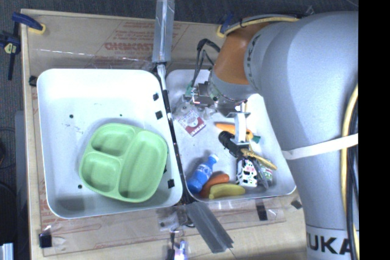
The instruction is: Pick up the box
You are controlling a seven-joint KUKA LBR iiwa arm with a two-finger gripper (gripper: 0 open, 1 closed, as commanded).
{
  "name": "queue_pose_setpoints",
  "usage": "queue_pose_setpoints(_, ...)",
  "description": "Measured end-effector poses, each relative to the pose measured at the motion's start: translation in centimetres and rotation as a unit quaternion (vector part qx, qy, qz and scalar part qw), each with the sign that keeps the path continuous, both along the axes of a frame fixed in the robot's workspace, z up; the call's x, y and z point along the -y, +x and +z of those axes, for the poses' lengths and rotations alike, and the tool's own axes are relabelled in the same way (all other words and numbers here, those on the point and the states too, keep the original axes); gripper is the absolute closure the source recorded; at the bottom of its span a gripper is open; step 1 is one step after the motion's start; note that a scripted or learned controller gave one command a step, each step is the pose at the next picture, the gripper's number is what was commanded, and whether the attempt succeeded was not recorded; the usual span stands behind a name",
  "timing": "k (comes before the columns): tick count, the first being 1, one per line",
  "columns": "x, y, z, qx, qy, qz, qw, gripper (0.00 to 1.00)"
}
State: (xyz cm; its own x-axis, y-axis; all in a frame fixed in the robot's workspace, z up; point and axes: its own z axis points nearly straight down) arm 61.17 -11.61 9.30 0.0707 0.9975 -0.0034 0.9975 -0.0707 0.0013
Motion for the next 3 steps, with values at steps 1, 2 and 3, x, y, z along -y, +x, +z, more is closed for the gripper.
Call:
queue_pose_setpoints(1, -0.3, 0.0, 0.1, 0.001, -0.0022, 0.015, 0.9999, 0.00)
queue_pose_setpoints(2, -0.8, 0.1, 1.1, 0.000, 0.0012, 0.019, 0.9998, 1.00)
queue_pose_setpoints(3, -6.4, 4.5, 10.0, -0.002, 0.0018, 0.016, 0.9999, 1.00)
